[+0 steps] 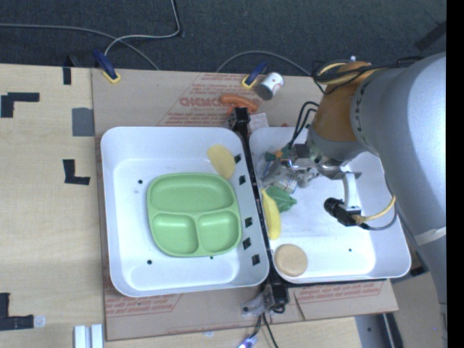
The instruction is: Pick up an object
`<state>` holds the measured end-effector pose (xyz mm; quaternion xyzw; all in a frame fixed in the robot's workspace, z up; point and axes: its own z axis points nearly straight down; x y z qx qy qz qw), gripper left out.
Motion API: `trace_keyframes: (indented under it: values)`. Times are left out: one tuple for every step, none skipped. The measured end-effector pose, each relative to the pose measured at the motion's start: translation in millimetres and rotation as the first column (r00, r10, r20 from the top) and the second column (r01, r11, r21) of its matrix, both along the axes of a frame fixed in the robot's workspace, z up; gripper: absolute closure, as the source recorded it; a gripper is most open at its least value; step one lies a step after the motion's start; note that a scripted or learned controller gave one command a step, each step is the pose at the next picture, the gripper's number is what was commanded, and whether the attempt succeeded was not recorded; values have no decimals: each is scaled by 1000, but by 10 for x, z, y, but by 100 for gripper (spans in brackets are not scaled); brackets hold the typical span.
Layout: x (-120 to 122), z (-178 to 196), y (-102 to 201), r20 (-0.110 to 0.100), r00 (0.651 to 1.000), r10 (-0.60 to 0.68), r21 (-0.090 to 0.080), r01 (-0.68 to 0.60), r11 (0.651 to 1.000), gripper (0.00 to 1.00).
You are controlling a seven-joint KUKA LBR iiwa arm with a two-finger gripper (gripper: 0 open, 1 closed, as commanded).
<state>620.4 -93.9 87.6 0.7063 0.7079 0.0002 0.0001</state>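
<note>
My gripper (281, 170) reaches down into the right bin (362, 263) near its left wall. It hangs just above a green object (284, 201) and a long yellow object (272, 216) that lie against the divider. A round tan object (291, 259) rests near that bin's front left corner. The grey arm with its orange band (335, 114) covers the bin's back right part.
The left bin (123, 165) holds a green divided plate (193, 214) and a pale yellow lump (221, 159) by its back right corner. A black cable with a plug (342, 210) hangs from the wrist over the right bin. Clips and an orange item (239, 101) sit behind the bins.
</note>
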Motion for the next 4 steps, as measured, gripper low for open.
trace_keyframes:
  values:
    - [454, -3, -110, -13, 1000, -2, 2, 2, 1000, 0]
    - [455, -31, -33, -12, 1000, -5, -3, 5, 1000, 0]
    - [456, -31, -28, -12, 1000, -4, -4, 4, 1000, 0]
    - [458, 67, -25, -12, 1000, -3, -4, 3, 1000, 100]
